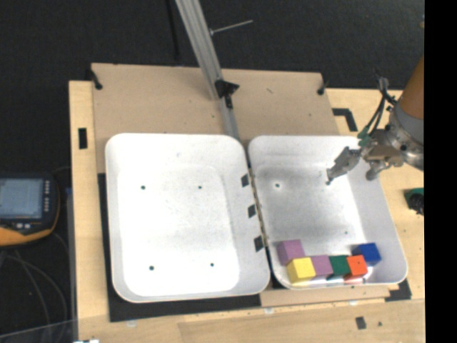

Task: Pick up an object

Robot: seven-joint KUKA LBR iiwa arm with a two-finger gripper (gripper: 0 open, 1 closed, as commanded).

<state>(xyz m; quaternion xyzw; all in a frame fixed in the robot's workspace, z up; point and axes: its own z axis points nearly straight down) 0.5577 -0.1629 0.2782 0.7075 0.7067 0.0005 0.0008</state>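
Observation:
Several small blocks are crowded in the front corner of the right bin (371,199): a purple block (290,251), a yellow block (301,269), a mauve block (321,265), a green block (338,266), an orange block (356,266) and a blue block (367,253). My gripper (352,171) hangs over the back right part of this bin, well apart from the blocks. It is open, with nothing between its fingers.
The left bin (121,213) lies beside the right one, with a row of dark clips (251,209) along the shared edge. A slanted metal rail (203,48) rises behind the bins. A handheld screen unit (25,202) sits off the bench at far left.

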